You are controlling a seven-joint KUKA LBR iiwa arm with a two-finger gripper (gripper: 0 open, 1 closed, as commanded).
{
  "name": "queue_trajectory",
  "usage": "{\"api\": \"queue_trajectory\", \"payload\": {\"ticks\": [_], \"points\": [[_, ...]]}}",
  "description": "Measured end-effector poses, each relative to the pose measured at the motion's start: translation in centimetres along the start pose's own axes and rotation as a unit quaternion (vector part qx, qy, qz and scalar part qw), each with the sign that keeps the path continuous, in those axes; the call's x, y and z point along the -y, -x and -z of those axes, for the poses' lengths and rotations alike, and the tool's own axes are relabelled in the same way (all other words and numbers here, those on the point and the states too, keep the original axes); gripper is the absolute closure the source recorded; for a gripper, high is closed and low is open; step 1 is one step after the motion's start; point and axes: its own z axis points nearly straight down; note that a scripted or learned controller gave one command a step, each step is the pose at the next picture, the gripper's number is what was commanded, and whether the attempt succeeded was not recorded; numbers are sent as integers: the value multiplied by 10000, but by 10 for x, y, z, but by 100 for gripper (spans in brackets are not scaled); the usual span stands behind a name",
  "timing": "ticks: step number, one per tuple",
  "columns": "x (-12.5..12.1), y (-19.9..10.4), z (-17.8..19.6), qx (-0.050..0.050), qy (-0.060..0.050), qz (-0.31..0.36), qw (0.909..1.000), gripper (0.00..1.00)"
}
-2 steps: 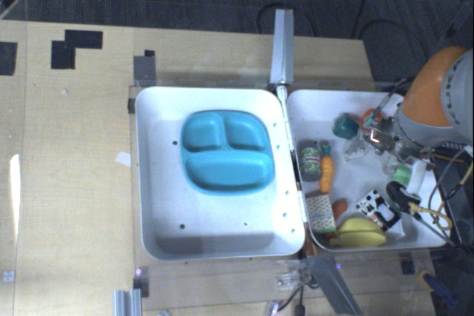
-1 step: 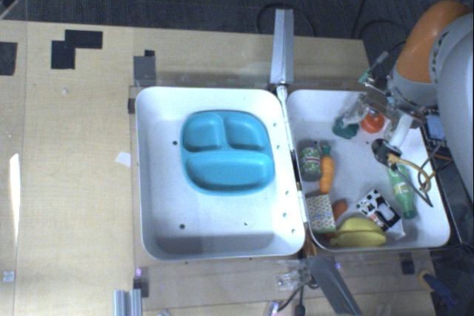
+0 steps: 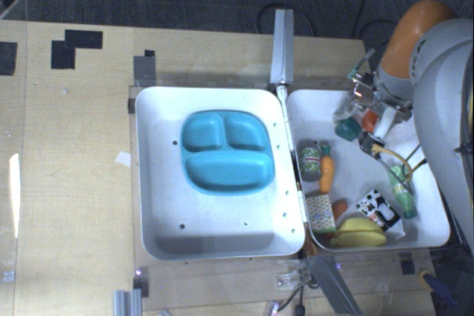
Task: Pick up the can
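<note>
Two white bins side by side on the wooden bench. The left bin [image 3: 159,159] has just a blue divided tray [image 3: 226,152] sitting in the middle. The right bin [image 3: 311,103] is the cluttered one: a can [image 3: 310,158] near its left wall with a carrot [image 3: 326,170] touching it, and a banana [image 3: 358,231] plus a black-and-white patterned thing [image 3: 376,207] at the front. The gripper [image 3: 363,122] hangs over the back right of that bin, with something teal [image 3: 346,130] right by it; can't tell if it's gripped.
</note>
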Motion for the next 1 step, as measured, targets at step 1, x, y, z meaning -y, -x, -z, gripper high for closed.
{"api": "queue_trajectory", "payload": {"ticks": [1], "points": [[57,14,-3,-48,66,-405,9991,0]]}}
